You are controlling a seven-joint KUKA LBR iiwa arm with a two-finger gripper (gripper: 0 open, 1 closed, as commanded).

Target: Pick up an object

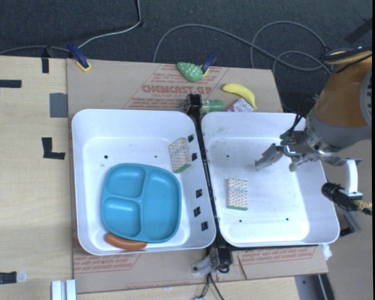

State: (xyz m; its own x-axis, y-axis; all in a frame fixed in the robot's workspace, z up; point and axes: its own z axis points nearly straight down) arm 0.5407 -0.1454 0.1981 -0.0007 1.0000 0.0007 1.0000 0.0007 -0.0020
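Note:
In the right bin (312,230) a small patterned sponge block (237,194) lies flat near the middle. My gripper (277,164) hovers over the same bin, up and to the right of that block and apart from it. It is open, and nothing sits between its fingers (262,162). A second patterned block (180,153) leans against the right wall of the left bin (87,167). That bin also holds a blue divided plate (140,202) with an orange sausage-shaped toy (125,242) at its front edge.
Behind the bins, a yellow banana (239,94), a green toy (190,70) and a small pink-and-white item (240,107) lie on the cardboard. Cables run across the dark floor at the back. A black divider clamp (203,167) joins the bins.

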